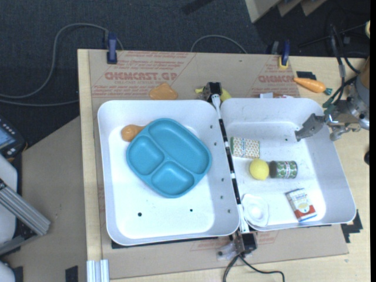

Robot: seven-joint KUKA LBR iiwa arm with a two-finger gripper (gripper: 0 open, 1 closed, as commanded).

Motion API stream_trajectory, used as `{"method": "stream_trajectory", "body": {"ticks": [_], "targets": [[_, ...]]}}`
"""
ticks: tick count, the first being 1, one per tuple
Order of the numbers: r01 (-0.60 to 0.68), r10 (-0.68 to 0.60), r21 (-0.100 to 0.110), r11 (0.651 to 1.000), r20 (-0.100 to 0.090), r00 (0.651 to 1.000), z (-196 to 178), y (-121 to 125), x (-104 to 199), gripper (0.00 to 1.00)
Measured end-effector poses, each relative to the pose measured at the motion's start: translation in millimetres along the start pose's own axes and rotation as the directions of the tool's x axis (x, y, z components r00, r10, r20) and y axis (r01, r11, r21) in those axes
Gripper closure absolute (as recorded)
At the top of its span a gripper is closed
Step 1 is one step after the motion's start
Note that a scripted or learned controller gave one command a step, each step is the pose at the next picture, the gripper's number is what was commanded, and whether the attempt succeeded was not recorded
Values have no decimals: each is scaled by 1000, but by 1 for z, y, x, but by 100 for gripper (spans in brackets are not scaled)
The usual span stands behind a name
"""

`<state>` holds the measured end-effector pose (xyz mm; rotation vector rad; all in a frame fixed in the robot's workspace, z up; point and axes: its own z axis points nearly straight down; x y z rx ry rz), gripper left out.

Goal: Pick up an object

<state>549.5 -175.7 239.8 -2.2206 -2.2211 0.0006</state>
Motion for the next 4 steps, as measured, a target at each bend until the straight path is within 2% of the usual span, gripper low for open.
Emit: {"method": "stream_trajectory", "body": {"ticks": [1, 2, 3, 4], "targets": [[1, -1, 9, 1000, -4, 1000, 90, -23, 31, 0], [-4, 4, -8, 1000, -2, 1000, 155, 0, 14, 0], [0, 0, -11, 1000, 2, 1000, 142, 1, 14, 100], [12, -12, -10, 1000, -3, 1000, 49, -2, 118, 100]]}}
